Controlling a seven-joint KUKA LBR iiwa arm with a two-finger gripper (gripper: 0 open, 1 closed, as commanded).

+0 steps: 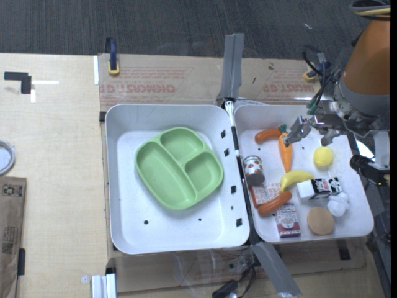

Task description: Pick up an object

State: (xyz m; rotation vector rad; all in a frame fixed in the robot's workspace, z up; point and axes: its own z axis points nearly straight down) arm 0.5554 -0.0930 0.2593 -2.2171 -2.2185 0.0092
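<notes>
The gripper (308, 129) hangs over the right bin (360, 223) with its fingers spread apart and nothing between them. One fingertip sits just beside the carrot's (285, 155) green top; whether they touch cannot be told. A lemon (323, 157) lies near it, a banana (296, 178) below. The left bin (121, 185) holds a green plate (178, 167). Both bins rest on a pale wooden bench (49, 141) above dark floor (167, 11).

Green divided plate (179, 167) smooth matt plastic; bins (124, 228) glossy white plastic; bench (49, 141) pale wood.
</notes>
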